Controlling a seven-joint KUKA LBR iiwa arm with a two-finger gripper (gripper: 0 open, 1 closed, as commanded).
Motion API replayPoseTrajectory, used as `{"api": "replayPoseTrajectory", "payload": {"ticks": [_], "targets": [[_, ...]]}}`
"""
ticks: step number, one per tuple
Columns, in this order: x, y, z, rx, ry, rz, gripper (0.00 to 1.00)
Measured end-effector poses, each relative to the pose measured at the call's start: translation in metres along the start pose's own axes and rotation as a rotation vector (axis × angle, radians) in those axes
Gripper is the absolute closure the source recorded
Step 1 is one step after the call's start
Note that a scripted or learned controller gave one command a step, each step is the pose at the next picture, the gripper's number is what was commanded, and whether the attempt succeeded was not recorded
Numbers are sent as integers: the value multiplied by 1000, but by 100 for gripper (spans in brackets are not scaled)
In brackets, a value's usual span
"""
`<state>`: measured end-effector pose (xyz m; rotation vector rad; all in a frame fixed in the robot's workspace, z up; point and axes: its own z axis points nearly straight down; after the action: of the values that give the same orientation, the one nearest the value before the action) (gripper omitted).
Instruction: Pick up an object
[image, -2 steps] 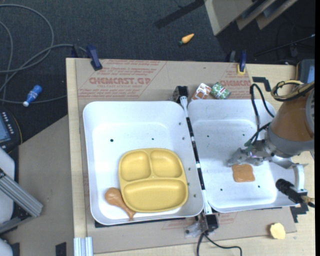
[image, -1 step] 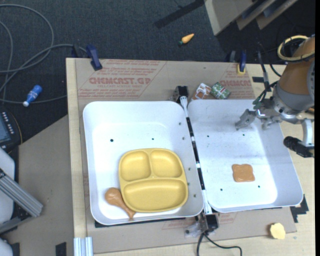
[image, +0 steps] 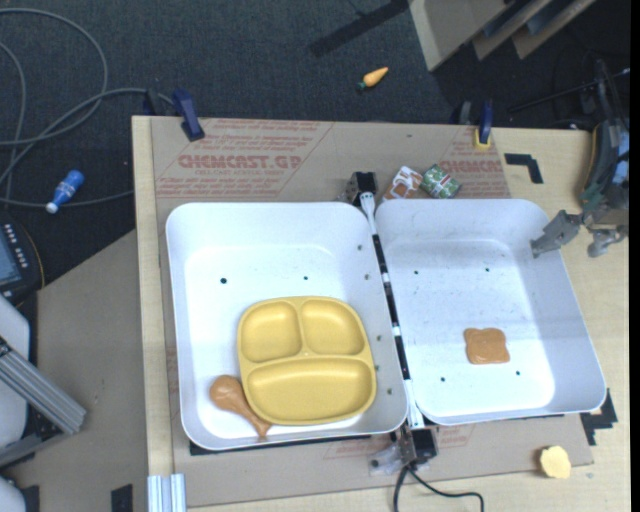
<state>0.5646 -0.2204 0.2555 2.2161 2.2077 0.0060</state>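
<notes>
The claw (image: 578, 235) sits at the right edge — arm cut off; the drumstick (image: 237, 400) lies partly under the yellow tray (image: 304, 358).

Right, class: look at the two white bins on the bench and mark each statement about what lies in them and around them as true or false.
1. The yellow three-compartment plastic tray lies in the left white bin. True.
2. The flat brown toast-shaped piece lies in the left bin. False: it lies in the right white bin.
3. The orange drumstick-shaped toy sits beside the tray. True.
4. The gripper hangs over the tray. False: it is at the right bin's far right edge.
</notes>
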Motion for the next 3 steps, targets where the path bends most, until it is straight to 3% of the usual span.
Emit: {"api": "replayPoseTrajectory", "payload": {"ticks": [1,2,3], "targets": [[-2,42,10,7,3,-7,0],[-3,-9,87,22,10,-2,0],[58,-58,153,22,13,-5,0]]}}
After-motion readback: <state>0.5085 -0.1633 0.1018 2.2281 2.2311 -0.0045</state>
